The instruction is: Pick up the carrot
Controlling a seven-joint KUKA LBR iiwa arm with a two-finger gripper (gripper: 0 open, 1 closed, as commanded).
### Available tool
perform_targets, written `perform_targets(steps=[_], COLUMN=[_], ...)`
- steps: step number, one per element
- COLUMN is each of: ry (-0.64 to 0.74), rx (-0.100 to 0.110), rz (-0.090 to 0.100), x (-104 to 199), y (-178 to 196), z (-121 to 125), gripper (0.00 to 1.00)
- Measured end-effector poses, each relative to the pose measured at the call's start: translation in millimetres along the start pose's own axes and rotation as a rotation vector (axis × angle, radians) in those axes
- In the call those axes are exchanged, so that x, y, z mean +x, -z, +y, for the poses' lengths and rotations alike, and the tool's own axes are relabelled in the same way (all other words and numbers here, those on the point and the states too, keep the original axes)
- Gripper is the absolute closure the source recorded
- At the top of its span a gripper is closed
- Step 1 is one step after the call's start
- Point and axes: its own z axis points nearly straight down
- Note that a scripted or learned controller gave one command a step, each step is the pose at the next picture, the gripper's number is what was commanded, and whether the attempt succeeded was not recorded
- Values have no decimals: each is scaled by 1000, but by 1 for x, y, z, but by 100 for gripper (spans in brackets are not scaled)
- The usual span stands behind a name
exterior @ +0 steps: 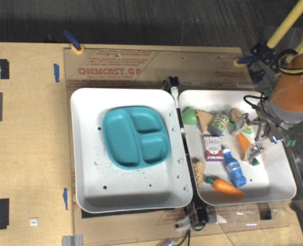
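Honestly, whether the gripper is open or closed cannot be told from above: its metal parts blur together over the right edge of the right bin, and nothing is visibly held in it. Just beside it, toward the bin's middle, lies a short orange piece, which could be mistaken for the target. The carrot itself, with a green tuft at its left end, lies near the bin's front edge, roughly midway along it and well apart from the gripper. A blue bottle lies just behind it, close to touching or touching at its lower end, and a red-and-white packet sits further back. The grey arm with its orange band comes in over the bin's right rear corner. The left bin holds a teal divided tray.

The step in hand looks like the approach. To do it well, the gripper should travel toward the front edge, turn so it closes across the carrot's narrow width and not along its length, and come down on the thicker middle. The bottle and the sloping front wall leave little room, so a straight descent seems wise
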Motion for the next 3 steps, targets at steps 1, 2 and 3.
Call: perform_targets(steps=[1,2,3], ry=[-430,-626,-624], rx=[0,1,4], rz=[5,6,-8], x=[24,28,23], y=[0,0,14], z=[-16,-12,-13], gripper=[0,0,100])
